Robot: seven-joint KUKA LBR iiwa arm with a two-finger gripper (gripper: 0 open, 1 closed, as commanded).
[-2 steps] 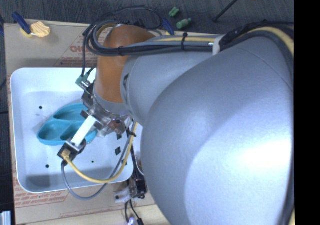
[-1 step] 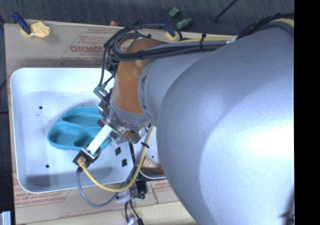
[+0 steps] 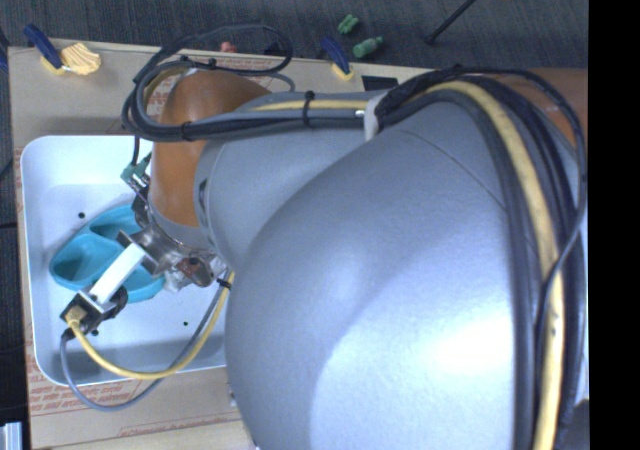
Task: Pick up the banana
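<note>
The grey arm with its orange band (image 3: 190, 153) reaches over the left white bin (image 3: 40, 163) and hides most of the bench. Its gripper (image 3: 152, 250) hangs low over a light blue, bowl-like thing (image 3: 82, 258) that lies in the middle left of that bin. The wrist blocks my sight of what lies under it. A small green piece (image 3: 133, 176) peeks out beside the orange band at the bin's back.
Bare white bin floor (image 3: 60, 198) shows left of and in front of the blue thing. A yellow-and-blue clamp (image 3: 70, 58) sits on the bench's back edge, and another blue clamp (image 3: 335, 55) further right. Green bits (image 3: 360, 38) lie on the dark floor behind.
</note>
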